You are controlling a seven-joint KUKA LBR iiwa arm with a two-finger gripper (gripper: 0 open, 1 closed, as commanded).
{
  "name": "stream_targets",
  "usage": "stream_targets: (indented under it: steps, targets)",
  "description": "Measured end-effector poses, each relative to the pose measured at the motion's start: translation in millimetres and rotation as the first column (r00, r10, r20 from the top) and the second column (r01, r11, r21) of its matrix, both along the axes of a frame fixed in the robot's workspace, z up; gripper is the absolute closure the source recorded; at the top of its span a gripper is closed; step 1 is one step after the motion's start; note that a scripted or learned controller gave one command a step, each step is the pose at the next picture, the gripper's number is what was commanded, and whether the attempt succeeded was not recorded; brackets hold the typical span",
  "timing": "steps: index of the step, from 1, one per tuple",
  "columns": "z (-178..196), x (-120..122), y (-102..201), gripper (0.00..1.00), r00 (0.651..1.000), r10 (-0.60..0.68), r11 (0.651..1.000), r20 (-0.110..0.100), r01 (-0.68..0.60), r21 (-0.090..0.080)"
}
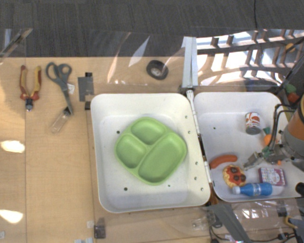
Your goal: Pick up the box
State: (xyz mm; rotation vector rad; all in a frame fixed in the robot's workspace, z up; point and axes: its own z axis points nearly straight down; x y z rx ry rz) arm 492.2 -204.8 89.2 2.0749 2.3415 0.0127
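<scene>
one claw (258,159) hangs over the right bin (220,109), low in its right half, on the grey arm (302,129) that comes in from the bin's right edge. whether it is spread or pressed together cannot be told, and nothing can be seen pinched in it. one box (272,176), purple and white, lies flat just below and right of the claw tip, near the bin's front right corner.

the right bin holds five loose things, one of each: the box; a blue bottle (254,190) lying on its side along the front edge, just beside the box; a pizza toy (234,175) left of the box; a sausage (223,161) above the pizza toy, near the bin's left edge; and a can (253,122), red and white, up toward the back right. the back left part of this bin is bare white floor, the widest open room in it.

the left bin (107,147) holds one green plate (151,150) with three wells, set near its middle, with a bare margin on all sides. the two bins stand edge to edge.

on the bench (42,176), along its back edge: one pair of pliers (28,86) near the back left corner, one pair of scissors (62,83) just right of them, and one roll of tape (157,69) behind the left bin. the bench's left and front left lie bare.
</scene>
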Motion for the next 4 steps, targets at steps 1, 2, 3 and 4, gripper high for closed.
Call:
stream_targets:
  steps: [1, 2, 3, 4]
  targets:
    - [0.0, -0.3, -1.0, 0.00, 0.999, 0.038, 0.999, -0.001, -0.038, -0.002]
    - [0.0, -0.3, -1.0, 0.00, 0.999, 0.039, 0.999, -0.001, -0.039, -0.002]
    - [0.0, -0.4, -1.9, 0.00, 0.996, 0.090, 0.996, -0.001, -0.090, -0.004]
    - [0.0, -0.5, -1.9, 0.00, 0.996, 0.089, 0.996, -0.001, -0.089, -0.004]
